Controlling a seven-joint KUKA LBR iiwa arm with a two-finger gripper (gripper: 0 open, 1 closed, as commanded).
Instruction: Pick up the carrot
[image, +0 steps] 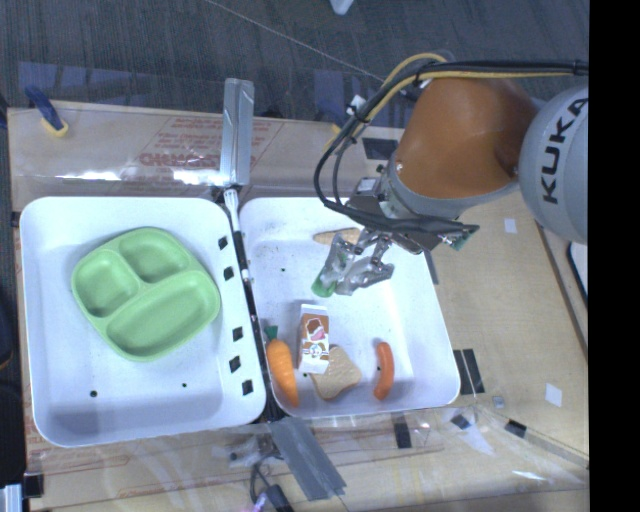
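Observation:
The orange carrot (282, 372) with a green stub at its top lies in the right bin (420, 300), at the front left corner against the wall. My gripper (355, 278) hangs over the middle of that bin, well behind the carrot and to its right. Its fingers stand apart, pointing down, with nothing between them. A small green object (323, 284) lies right by the left fingertip; whether they touch I cannot tell.
Beside the carrot stand a small carton (314, 342), a slice of bread (338, 376) and a reddish sausage (383, 368). A tan piece (334, 237) lies at the back of the bin. The left bin (50, 390) holds a green divided plate (146, 292).

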